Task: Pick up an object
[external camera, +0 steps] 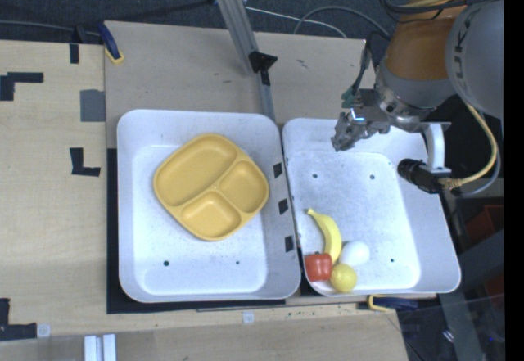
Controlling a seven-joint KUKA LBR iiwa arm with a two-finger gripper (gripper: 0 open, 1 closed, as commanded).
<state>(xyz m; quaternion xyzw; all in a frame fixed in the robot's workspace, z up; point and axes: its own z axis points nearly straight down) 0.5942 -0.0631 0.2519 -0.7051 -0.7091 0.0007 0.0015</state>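
Here the claw hangs over the right bin's far edge, seemingly empty; open or closed, I cannot tell.

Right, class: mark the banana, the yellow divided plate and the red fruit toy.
banana [327, 233]: camera view, on its curved middle.
yellow divided plate [211, 185]: camera view, on its central ridge.
red fruit toy [318, 267]: camera view, on its top face.

A robotics lab: bench, white bins, cables.

bare floor above banana cluster
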